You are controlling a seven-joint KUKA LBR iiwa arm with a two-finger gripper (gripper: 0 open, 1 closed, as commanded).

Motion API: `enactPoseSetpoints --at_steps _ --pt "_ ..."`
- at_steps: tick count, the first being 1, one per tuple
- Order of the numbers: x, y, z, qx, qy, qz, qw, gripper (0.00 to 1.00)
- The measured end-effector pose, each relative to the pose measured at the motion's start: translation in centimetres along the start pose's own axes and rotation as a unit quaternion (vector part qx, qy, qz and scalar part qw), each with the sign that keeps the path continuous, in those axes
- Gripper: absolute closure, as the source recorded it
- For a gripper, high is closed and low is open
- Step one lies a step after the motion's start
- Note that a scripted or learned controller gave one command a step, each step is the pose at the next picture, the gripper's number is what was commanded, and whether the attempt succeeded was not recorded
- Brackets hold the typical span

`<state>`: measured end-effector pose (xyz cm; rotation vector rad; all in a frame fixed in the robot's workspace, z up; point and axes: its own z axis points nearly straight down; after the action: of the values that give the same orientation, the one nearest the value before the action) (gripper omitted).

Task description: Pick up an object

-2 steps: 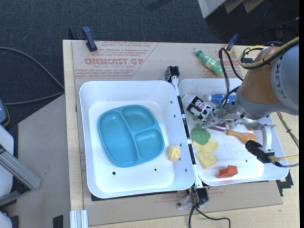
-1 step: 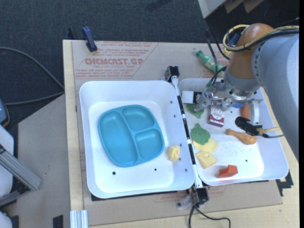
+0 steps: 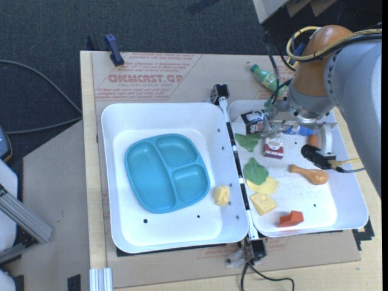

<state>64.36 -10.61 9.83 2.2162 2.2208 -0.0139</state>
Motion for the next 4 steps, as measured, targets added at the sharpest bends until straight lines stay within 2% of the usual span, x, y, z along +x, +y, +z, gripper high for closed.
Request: enactPoseSetpoints --at_steps 1,2,3,4 --pt "-0.1 -0.1 0.0 0.002 -0.001 0.001 1.0 0.0" --pt "-0.1 1.3 1.4 0.026 -0.002 -0.003 0.9997 0.0" --pt "0.4 1.3 0.5 0.025 0.002 -0.003 0.9997 1.0" --pt "0.4 1.3 0.5 0.026 0.002 -0.003 0.9997 0.0"
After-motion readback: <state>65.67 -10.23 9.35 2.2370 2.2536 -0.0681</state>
